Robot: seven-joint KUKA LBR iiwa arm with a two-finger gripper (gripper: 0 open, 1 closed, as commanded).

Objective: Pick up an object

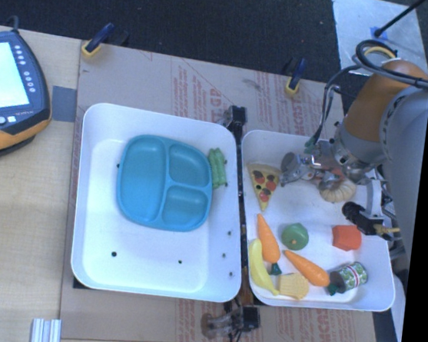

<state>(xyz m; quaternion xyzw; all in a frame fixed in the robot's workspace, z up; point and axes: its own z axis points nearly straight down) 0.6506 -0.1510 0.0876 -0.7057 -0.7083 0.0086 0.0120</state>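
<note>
Leftmost, a tablet-like pendant (2,98) with a bright screen and an orange rim is seen on the pale wooden surface (12,234). Next, the left bin (86,267), smooth white plastic with rounded corners, is occupied by a glossy blue divided plate (167,184), against whose right edge a knobbly green pod-shaped toy (217,167) is laid. In the right bin (279,142), a triangular pizza slice toy (263,184), two tapered orange carrots (268,239) (306,267), a curved yellow banana (259,266), a round green fruit (295,235), a pale cracker-like piece (293,287), a red block (347,238) and a small labelled can (350,277) lying on its side are gathered. The metallic gripper (299,169) is held low over the bin's upper part, beside a tan ridged pastry-like object (337,190); whether it is spread or pressed together cannot be told, and nothing is seen pinched in it.
</note>
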